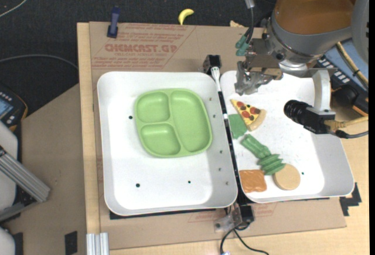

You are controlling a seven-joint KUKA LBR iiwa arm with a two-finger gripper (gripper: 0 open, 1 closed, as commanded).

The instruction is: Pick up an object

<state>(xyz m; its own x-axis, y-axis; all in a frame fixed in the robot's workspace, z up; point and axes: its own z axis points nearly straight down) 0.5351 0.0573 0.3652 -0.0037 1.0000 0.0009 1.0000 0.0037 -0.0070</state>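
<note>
Two white bins sit side by side. Right bin [328, 183] holds a pizza slice [248, 113] beneath the gripper [249, 82], whose finger opening cannot be made out; left bin [117, 189] holds a green plate [173, 122].

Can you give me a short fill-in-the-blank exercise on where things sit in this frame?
1. The green divided plate lies in the ____ bin.
2. The plate has ____ compartments.
3. The toy pizza slice lies in the right bin, just below the ____.
4. At the right bin's near edge, the round tan disc sits to the ____ of the orange-brown square piece.

Missing words: left; three; gripper; right
</note>
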